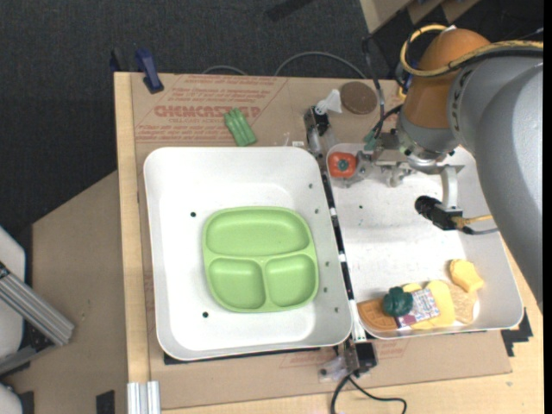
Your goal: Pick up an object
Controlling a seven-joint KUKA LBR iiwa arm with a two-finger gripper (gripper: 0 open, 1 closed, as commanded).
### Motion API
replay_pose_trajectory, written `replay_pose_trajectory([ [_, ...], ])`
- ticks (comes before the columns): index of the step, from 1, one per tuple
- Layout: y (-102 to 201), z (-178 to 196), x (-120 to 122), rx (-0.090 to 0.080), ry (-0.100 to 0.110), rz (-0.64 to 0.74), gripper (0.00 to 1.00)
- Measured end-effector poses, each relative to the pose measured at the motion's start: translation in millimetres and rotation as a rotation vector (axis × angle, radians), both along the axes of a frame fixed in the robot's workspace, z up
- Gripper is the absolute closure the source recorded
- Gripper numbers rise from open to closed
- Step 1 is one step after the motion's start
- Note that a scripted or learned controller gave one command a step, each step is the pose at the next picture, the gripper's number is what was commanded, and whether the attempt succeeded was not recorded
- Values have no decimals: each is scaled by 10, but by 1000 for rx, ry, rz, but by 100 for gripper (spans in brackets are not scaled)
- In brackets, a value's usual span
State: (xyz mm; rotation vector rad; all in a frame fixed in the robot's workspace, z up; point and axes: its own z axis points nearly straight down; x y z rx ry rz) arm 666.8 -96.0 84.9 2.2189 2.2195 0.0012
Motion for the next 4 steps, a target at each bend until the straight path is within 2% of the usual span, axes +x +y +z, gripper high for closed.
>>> replay_pose_trajectory([
  [1,13,3,-62,1,4,-1,0],
  [2,-963,580,-64,-6,-6,-7,0],
  [3,-766,191,-266,1,1,0,0],
  [4,-1264,-4,-784,8,5,-4,0],
])
